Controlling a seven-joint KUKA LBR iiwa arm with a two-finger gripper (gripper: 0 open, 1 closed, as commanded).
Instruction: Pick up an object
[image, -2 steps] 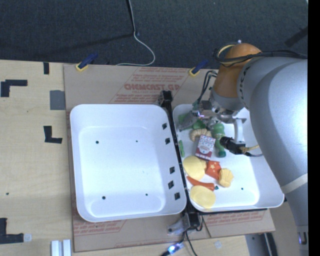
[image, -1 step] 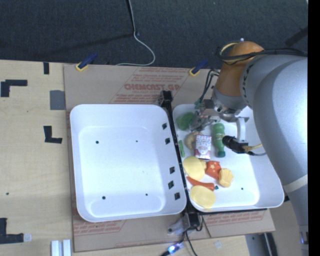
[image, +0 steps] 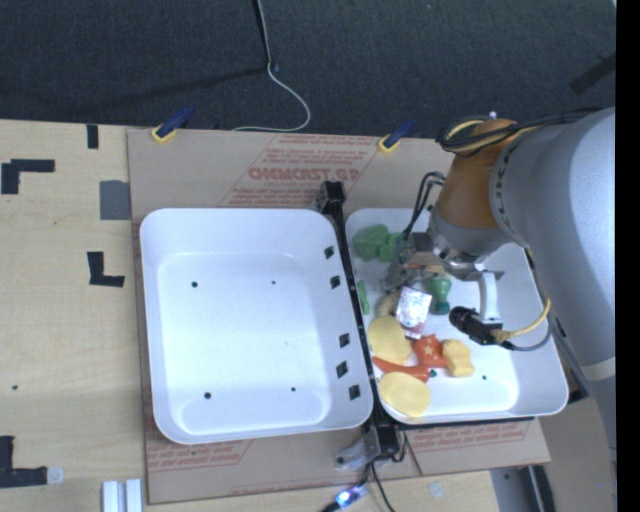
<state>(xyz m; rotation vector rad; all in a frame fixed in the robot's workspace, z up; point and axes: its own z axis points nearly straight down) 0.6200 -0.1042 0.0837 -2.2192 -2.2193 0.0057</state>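
My gripper (image: 413, 298) hangs low inside the right bin (image: 530, 385), reaching down from the grey arm with its orange band (image: 470, 190). Its tip sits over a small white and red packet (image: 411, 308) in the middle of the pile. Around it lie a green toy (image: 374, 243) at the back, a small green piece (image: 441, 291) to the right, a yellow round item (image: 389, 340), an orange-red piece (image: 424, 353), a small yellow figure (image: 458, 358) and a pale yellow disc (image: 405, 396) at the front.
The left bin (image: 165, 300) is a white tray beside the right one, joined by a black divider (image: 345, 290). Both rest on a cardboard sheet (image: 290, 170) on the wooden bench. A cable (image: 500, 335) loops off the wrist over the right bin.
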